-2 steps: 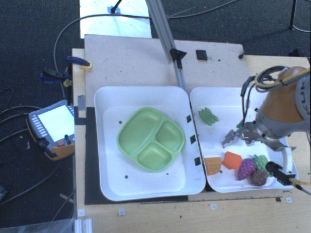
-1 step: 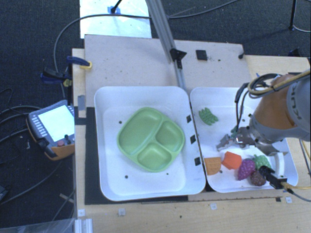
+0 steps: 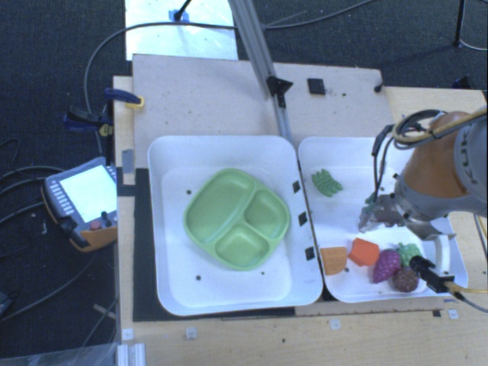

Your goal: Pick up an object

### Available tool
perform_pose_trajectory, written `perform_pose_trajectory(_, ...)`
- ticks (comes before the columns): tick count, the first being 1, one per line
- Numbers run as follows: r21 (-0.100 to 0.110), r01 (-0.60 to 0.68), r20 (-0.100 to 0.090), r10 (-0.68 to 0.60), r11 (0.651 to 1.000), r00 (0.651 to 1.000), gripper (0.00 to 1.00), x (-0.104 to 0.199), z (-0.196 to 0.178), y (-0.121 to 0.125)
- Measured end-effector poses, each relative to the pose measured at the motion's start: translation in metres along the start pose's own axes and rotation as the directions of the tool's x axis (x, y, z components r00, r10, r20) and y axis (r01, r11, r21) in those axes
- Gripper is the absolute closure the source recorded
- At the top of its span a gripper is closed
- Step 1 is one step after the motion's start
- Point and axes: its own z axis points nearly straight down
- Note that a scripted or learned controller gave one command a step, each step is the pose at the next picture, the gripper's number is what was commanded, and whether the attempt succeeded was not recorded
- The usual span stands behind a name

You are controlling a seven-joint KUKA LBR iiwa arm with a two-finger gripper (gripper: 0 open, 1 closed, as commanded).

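**Arm hanging over the right bin, nothing in the grasp that I can confirm**

I am watching the gripper [image 3: 379,213] hovering low in the right bin [image 3: 347,152], at about 10 o'clock from the cluster of toys. Whether its jaws are apart or together I cannot tell; the wrist is covering them.

The candidates are lying along the bin's near edge, probably because the floor slopes them there: an orange block [image 3: 364,252], a tan piece [image 3: 333,260], purple grapes [image 3: 386,265], a dark red piece [image 3: 405,280] and a green piece [image 3: 410,251]. A green leafy toy [image 3: 326,182] is sitting alone at 10 o'clock from the gripper.

The left bin [image 3: 171,277] is holding a green divided plate [image 3: 237,217].

I am judging the orange block the nearest target.
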Motion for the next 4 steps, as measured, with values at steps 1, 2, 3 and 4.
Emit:
perform_pose_trajectory(1, 0.007, 0.003, -0.001, -0.003, 1.0, 1.0, 1.0, -0.007, -0.048, 0.007)
perform_pose_trajectory(2, 0.005, 0.004, -0.001, -0.004, 1.0, 1.0, 1.0, -0.005, -0.111, 0.006)
perform_pose_trajectory(3, 0.006, 0.005, 0.0, -0.005, 1.0, 1.0, 1.0, -0.001, -0.166, 0.018)
perform_pose_trajectory(4, 0.01, 0.008, -0.002, -0.008, 1.0, 1.0, 1.0, 0.041, -0.156, 0.033)
